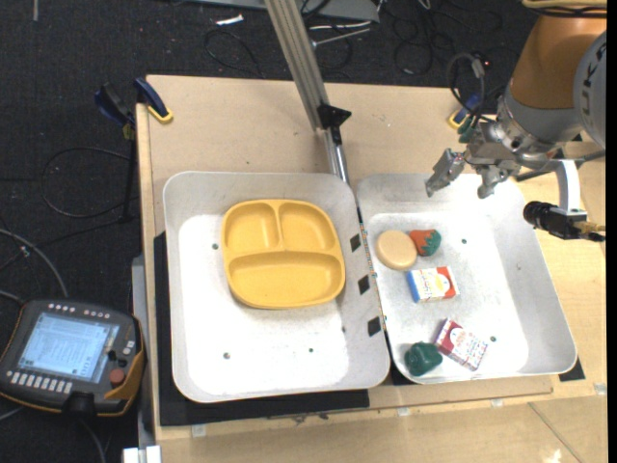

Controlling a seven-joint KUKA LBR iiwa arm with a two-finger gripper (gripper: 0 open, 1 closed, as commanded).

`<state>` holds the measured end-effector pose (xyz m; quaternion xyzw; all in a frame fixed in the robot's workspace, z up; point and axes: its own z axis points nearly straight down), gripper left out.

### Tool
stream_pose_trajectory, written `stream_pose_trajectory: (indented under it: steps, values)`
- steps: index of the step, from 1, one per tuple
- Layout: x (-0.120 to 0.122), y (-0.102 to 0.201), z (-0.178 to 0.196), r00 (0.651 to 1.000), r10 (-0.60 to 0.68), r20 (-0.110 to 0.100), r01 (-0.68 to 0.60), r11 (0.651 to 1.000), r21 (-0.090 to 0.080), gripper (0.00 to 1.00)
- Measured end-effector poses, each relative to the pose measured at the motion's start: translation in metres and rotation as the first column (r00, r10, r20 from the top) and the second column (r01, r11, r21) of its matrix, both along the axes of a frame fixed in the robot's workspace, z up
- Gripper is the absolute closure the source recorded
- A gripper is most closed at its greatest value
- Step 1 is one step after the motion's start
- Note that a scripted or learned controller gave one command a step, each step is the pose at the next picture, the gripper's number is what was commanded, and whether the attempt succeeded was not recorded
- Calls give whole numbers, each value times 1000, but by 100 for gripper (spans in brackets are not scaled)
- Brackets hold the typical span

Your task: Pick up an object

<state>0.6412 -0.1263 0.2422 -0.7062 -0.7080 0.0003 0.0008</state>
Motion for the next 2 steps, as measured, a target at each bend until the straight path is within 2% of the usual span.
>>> stream_pose_trajectory:
  steps: [1,2]
  values:
    - [0,0,0,1000,0,0,0,1000,0,0]
    - [-3,2,-64,1000,-3,-5,3,1000,-1,0]
